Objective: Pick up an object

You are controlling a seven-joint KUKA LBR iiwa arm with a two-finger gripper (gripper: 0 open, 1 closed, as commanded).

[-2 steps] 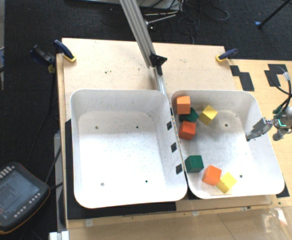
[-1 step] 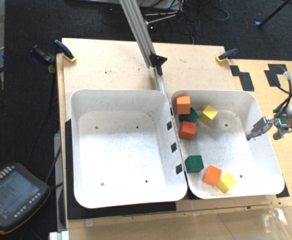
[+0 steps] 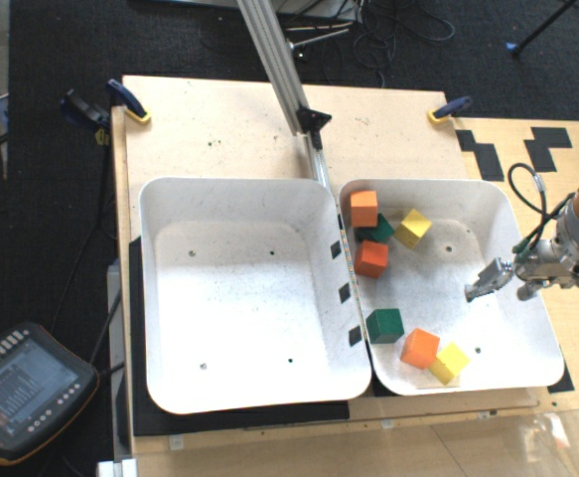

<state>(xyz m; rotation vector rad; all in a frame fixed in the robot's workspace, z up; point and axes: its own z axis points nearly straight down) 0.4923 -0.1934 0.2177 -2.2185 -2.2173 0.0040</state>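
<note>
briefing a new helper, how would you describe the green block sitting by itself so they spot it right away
Look in the right-hand shallow white bin, along its left wall near the front. The dark green cube lies there, just left of an orange cube and a yellow cube. The other green block is wedged between two orange ones further back.

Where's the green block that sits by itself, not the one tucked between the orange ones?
The green block lies in the right bin, near its front left side, just left of an orange block and a yellow block.
</note>
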